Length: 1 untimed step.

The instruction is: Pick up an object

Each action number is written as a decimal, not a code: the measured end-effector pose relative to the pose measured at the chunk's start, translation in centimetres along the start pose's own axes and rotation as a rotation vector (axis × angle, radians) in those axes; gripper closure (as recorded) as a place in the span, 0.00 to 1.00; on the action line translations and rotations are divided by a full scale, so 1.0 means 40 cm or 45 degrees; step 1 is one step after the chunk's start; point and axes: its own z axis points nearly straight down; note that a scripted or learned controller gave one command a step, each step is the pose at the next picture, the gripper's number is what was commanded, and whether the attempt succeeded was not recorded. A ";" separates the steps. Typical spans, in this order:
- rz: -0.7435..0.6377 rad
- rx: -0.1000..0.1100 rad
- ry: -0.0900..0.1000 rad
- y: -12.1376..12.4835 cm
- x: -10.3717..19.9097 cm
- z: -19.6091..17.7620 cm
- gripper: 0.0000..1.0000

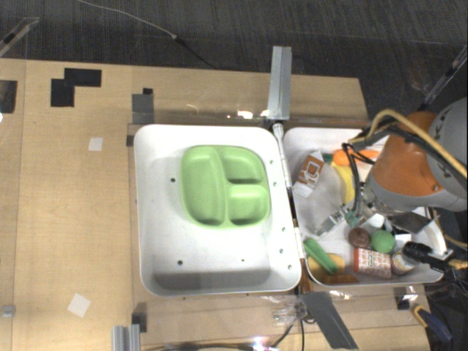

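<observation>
My gripper hangs low in the right bin, beneath the orange wrist band, over the bin's bare middle floor. Around it lie a brown-and-white carton, a yellow banana, an orange item, a green cucumber-like piece, a brown round item, a green ball and a red-labelled can on its side. Nothing shows in the gripper's grasp.
The left bin holds a light green divided plate. A metal post stands behind the gap between the bins. Cables loop over the arm at the right. Wooden bench top stretches to the left.
</observation>
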 end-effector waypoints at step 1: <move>0.066 0.005 0.001 0.136 -0.159 0.010 0.00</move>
